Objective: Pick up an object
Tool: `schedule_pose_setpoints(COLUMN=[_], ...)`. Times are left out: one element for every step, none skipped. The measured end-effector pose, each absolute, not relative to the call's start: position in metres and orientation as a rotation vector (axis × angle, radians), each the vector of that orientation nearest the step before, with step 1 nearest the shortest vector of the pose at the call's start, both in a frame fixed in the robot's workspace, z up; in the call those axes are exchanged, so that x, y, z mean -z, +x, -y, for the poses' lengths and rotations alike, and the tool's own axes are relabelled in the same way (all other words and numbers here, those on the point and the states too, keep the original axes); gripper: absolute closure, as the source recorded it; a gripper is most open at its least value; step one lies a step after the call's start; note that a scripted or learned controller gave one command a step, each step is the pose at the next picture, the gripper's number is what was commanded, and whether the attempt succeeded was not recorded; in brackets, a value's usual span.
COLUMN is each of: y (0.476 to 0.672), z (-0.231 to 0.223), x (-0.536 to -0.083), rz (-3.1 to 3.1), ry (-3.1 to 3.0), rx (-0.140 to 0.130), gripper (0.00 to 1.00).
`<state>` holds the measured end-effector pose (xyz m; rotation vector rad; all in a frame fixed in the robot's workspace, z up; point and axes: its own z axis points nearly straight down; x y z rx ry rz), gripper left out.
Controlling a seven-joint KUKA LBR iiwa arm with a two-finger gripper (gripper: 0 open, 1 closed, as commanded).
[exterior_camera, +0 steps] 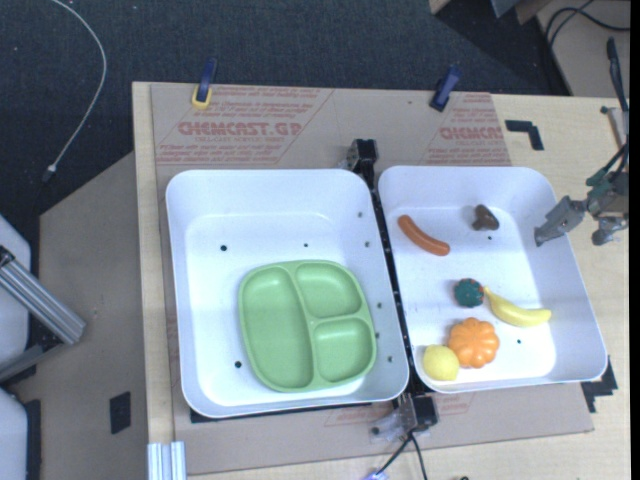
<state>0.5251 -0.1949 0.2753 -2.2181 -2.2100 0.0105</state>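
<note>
Hand [580,221] open; holds nothing; over bin rim [560,200]

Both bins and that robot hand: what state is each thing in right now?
Hand: at right bin's right rim, holding nothing.
Green tray: flat in left bin.
Sausage: lying loose.
Brown lump: loose.
Banana: lying beside green ball.
Pumpkin: upright, touching lemon.

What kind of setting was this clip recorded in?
Probably a robotics lab bench: two white bins clamped to a paper-covered board, toy food such as a banana, a robot hand at the right edge.
</note>
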Motion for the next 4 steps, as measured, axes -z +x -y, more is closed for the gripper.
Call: schedule_pose_setpoints(y=[0.527, 0.537, 0.545, 0.541], z=[0.194, 0.194, 0.189, 0.182], x=[-0.282, -0.234, -0.176, -0.132], rz=[2.222, 2.221, 2.219, 2.218], ry=[-2.222, -2.22, -2.218, -2.218], rx=[0.0, -0.001, -0.003, -0.003], gripper=[0.0, 0.0, 0.0, 0.0])
